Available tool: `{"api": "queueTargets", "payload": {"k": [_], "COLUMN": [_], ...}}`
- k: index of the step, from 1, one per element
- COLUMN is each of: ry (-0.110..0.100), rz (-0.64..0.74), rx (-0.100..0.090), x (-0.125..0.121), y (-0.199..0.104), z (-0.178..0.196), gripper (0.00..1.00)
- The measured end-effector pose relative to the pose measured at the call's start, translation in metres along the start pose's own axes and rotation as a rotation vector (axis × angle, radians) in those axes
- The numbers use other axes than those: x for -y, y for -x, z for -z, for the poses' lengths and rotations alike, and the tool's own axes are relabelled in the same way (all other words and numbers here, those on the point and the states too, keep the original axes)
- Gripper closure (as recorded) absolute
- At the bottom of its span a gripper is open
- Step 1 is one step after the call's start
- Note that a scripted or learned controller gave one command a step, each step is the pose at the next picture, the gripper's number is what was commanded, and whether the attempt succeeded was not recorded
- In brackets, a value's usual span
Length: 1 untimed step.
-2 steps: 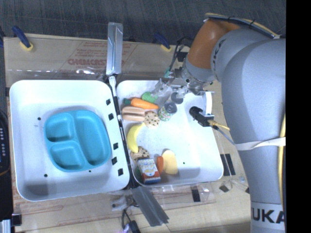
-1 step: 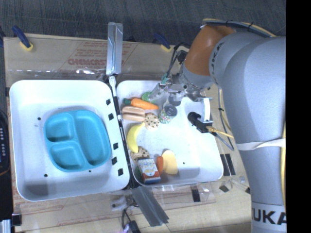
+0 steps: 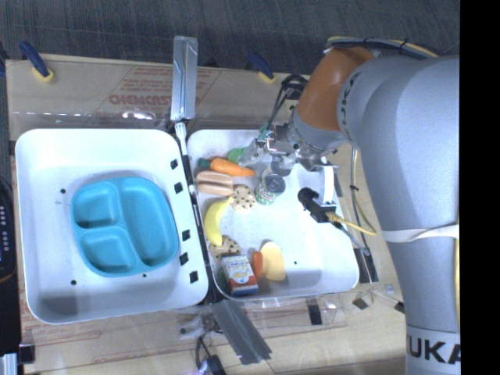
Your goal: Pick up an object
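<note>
Arm (image 3: 406,170): grey, orange band above the wrist, reaching in from the right over the right bin (image 3: 332,268).
Gripper (image 3: 273,158): low near that bin's upper edge; grip state cannot be told.
Right bin contents: carrot (image 3: 231,167), hot dog (image 3: 215,183), banana (image 3: 213,221), cookie (image 3: 243,198), carton (image 3: 239,275).
Left bin (image 3: 39,209): blue divided tray (image 3: 123,225).

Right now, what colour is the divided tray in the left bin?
Light blue; the divided tray shows plainly in the camera view.
</note>
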State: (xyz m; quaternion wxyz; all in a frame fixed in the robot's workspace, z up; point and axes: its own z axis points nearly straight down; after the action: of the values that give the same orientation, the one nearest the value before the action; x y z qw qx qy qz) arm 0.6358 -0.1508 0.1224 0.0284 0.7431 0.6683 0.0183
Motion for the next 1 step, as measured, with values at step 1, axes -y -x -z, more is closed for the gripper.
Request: {"api": "queueTargets", "payload": {"k": [1], "ry": [-0.014], "rz": [0.068], "rx": [-0.001], "x": [-0.029], "y": [0.0133], "z": [-0.0034], "gripper": [0.0]}}
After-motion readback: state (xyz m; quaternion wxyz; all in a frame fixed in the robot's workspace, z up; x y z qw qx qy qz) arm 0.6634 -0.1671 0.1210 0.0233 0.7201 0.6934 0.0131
